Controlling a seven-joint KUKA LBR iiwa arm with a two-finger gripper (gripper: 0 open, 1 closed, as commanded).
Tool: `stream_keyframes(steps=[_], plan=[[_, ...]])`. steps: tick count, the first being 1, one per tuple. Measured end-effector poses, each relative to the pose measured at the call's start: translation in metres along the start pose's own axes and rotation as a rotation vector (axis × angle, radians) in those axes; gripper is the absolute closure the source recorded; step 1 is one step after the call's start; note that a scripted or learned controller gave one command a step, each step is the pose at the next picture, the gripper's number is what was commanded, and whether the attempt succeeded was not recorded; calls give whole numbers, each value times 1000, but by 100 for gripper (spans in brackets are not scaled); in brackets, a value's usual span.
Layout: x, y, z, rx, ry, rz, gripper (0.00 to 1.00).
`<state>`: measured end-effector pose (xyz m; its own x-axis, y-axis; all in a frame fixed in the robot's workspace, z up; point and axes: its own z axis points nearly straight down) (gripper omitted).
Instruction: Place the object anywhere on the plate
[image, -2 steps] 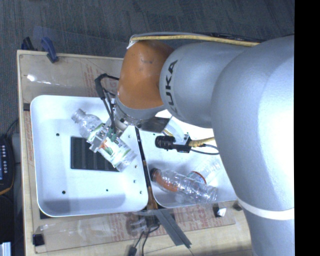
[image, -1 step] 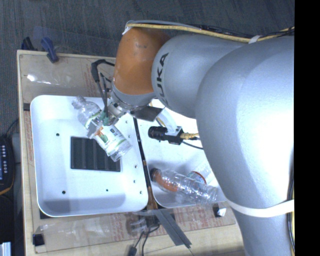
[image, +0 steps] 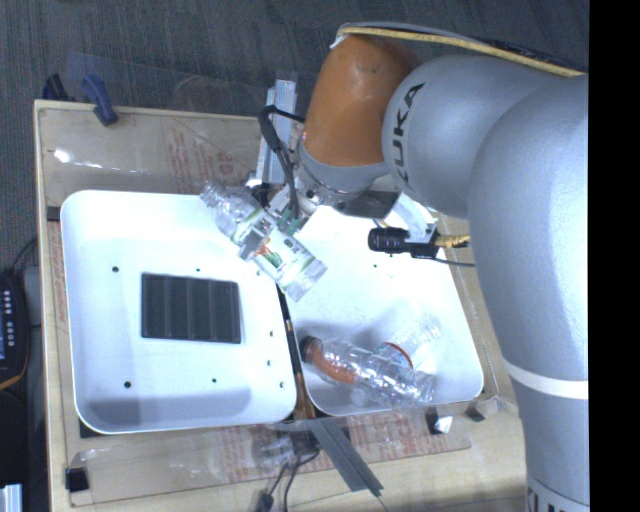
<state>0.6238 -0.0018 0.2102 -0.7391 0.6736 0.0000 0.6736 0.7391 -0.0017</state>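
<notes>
A dark grey ribbed rectangular plate (image: 190, 307) lies flat in the middle of the left white bin (image: 100, 390). A clear plastic bottle (image: 375, 367) with an orange end lies on its side at the near edge of the right bin (image: 455, 320). My gripper (image: 262, 240) hangs over the divide between the two bins, near their far ends. It is up and right of the plate and well back from the bottle. Its clear parts blur together against the white bin, and I see no object in it.
The arm's grey body and orange band (image: 350, 90) fill the upper right and cover much of the right bin. A blue clamp (image: 98, 97) grips the bench's far left corner. A grey bracket (image: 340, 460) juts out at the front between the bins.
</notes>
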Motion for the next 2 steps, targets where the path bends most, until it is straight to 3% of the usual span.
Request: stream_keyframes(steps=[1,2], plan=[[74,6,19,1,3,-66,100],[74,-1,-30,-2,-1,-59,100]])
